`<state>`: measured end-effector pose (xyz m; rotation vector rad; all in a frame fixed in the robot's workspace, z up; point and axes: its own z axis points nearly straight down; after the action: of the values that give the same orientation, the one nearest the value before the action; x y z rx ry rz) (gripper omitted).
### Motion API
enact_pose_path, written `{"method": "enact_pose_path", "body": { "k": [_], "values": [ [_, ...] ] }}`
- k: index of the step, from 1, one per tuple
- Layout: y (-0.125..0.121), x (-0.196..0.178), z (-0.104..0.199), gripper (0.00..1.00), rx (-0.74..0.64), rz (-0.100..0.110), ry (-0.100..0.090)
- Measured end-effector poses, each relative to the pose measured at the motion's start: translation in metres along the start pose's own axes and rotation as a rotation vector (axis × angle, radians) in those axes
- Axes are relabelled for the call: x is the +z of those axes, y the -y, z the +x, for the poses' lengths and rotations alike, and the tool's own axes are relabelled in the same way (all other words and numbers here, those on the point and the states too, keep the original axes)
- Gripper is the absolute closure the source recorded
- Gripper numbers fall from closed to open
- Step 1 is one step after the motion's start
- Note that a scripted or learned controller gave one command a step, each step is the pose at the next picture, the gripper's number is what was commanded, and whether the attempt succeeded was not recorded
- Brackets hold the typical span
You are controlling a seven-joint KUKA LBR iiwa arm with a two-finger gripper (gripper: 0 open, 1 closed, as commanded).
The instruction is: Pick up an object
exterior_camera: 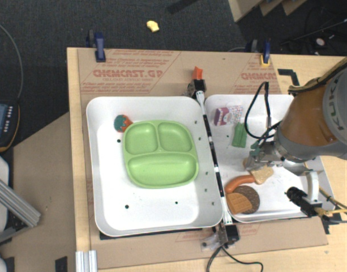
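Observation:
In the right bin (286, 211) lie an orange sausage (238, 182), a round brown cookie (244, 199), a tan bread piece (263, 174), a green block (239, 135) and a purple-and-white packet (225, 115). My gripper (257, 158) hangs low over the bin's middle, just above the bread piece and right of the green block. The grey wrist and orange band rise behind it to the right. The bread piece touches the gripper's underside.
The left bin (105, 197) holds a green three-compartment plate (159, 153) and a small red-and-teal ball (123, 122) at its upper left. A black divider clamp runs between the bins. A cable loops above the wrist.

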<state>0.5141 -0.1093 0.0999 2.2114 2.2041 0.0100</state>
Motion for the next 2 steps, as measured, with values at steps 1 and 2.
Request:
{"method": "enact_pose_path", "body": {
  "k": [1,2],
  "values": [
    [0.001,0.001,0.000,0.00,0.000,0.002,-0.001],
    [-0.066,0.017,-0.026,0.00,-0.005,0.013,-0.006]
  ]
}}
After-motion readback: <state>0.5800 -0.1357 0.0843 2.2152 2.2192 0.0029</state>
